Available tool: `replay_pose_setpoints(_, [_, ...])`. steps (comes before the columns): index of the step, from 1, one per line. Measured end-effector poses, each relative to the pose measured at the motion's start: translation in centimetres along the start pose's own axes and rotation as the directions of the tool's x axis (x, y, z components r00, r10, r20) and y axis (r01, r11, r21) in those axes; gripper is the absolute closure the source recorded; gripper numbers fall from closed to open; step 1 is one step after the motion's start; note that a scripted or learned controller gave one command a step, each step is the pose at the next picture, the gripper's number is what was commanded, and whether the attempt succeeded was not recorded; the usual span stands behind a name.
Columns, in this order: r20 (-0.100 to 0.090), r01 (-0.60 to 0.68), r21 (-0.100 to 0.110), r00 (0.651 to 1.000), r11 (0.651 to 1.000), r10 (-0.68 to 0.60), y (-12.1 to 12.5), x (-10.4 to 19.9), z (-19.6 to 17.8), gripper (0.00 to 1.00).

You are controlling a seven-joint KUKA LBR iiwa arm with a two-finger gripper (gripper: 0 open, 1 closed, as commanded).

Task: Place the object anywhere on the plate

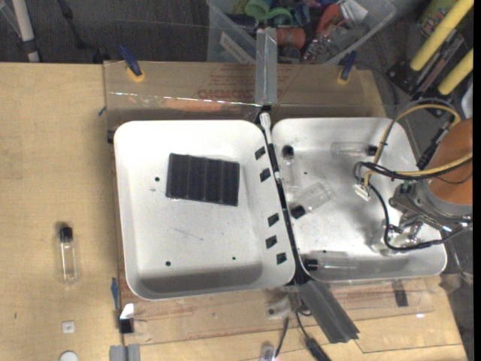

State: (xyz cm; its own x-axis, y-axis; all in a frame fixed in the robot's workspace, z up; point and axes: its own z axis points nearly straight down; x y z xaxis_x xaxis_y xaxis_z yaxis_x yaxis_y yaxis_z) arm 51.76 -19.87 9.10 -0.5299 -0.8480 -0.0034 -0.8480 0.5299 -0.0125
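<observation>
We see the arm (451,173) reaching from the right, its hand (406,235) low over the right bin (331,138); we cannot tell its opening. The plate (203,179) is dark, ribbed, rectangular, in the left bin (143,201).

Desk (45,164) looked like pale matt wood. I saw both bins as white plastic: left bin (143,265) duller, right bin (338,265) glossier, with glare. Plate (203,179) was black, matt, ribbed. Vials were clear and glassy: one on desk (68,253), one in right bin (316,195).
</observation>
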Motion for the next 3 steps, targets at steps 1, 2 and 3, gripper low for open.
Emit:
replay_pose_setpoints(1, [0.004,-0.157,0.001,0.988,0.988,0.157,1.5,3.8,0.0,1.0])
replay_pose_setpoints(2, [0.009,-0.16,0.002,0.987,0.987,0.16,1.4,3.6,-1.0,1.0])
replay_pose_setpoints(3, [0.007,0.184,-0.001,0.983,0.983,-0.184,1.1,3.2,0.1,1.0])
